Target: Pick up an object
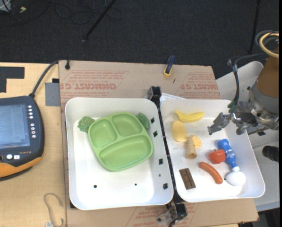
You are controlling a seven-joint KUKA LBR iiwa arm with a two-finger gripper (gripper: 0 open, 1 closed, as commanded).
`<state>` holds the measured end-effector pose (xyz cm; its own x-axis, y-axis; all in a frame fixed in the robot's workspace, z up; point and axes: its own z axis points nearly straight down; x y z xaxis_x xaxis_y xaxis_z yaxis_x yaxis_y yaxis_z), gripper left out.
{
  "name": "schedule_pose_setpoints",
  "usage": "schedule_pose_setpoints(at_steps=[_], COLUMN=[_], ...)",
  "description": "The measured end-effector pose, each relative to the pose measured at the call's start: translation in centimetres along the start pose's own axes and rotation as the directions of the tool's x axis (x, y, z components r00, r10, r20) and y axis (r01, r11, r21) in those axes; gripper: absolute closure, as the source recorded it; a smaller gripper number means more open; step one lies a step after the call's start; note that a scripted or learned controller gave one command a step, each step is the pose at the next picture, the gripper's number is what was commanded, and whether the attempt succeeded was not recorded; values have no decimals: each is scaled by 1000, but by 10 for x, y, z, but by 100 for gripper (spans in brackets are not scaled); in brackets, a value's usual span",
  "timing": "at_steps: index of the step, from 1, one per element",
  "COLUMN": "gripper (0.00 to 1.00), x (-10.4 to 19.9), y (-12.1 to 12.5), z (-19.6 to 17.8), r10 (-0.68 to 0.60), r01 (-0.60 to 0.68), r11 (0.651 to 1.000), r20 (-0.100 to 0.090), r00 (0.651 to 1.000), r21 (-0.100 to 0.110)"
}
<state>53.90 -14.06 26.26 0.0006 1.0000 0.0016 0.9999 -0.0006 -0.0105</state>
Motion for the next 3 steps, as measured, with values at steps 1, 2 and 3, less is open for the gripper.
schedule_pose_setpoints(at_steps=[1,2,3], gripper=[0,0,0], x=[0,3,-1], y=[2,2,10], z=[-4,39,95], r10=[-1,-2,-1], r01=[1,2,1], r11=[1000,1000,1000], r20=[2,0,0], r00=[1000,1000,1000], r21=[-9,-2,-3])
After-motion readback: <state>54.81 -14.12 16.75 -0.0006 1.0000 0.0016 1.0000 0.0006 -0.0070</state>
